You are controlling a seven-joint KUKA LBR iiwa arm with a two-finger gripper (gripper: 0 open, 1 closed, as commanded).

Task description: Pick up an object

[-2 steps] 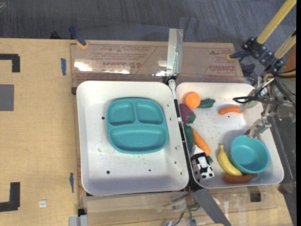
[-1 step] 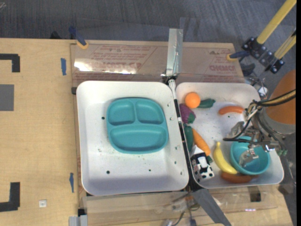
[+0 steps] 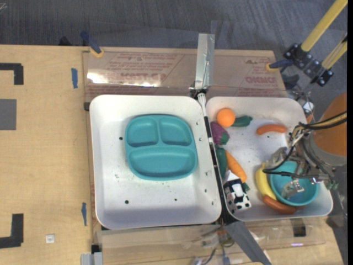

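The right bin (image 3: 249,100) holds several toy foods: an orange ball (image 3: 225,117), a red sausage (image 3: 271,129), a purple piece (image 3: 219,132), a carrot (image 3: 235,167), a black-and-white cow toy (image 3: 237,195), a yellow banana (image 3: 262,182) and a teal bowl (image 3: 302,196). A red-orange piece (image 3: 276,204) lies at the bowl's near edge. My gripper (image 3: 294,180) hangs low over the bowl at the bin's right end, with cables draped around it. The wrist hides how it stands, and nothing shows as held.
The left bin (image 3: 110,148) carries a teal divided plate (image 3: 161,146). A metal divider (image 3: 204,65) stands behind the gap between the bins. The arm's orange band (image 3: 333,128) overhangs the right bin's right rim. Yellow struts (image 3: 328,21) cross the top right.
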